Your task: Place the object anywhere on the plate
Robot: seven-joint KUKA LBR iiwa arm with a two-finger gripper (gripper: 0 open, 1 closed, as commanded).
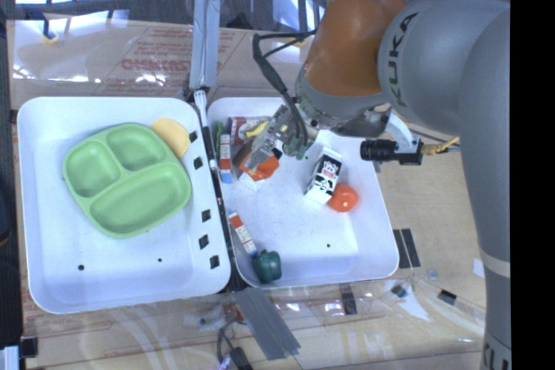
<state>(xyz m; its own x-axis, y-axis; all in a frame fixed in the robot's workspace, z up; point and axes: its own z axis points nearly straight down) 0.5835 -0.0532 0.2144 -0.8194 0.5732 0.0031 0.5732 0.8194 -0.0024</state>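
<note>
A green divided plate (130, 178) lies in the left bin (52, 273). A yellow object (172, 134) rests against the plate's upper right rim. My gripper (270, 148) is down in the upper left part of the right bin (364, 260), right over a red-orange object (261, 169) and some colourful packaging (247, 130). The gripper body hides what lies directly beneath it.
In the right bin lie a black-and-white carton (323, 176), an orange-red ball (343, 199), a dark green object (266, 266) at the front edge, and a small bar (240, 231) along the left wall. The bulky arm (381, 39) overhangs the bin's back right.
</note>
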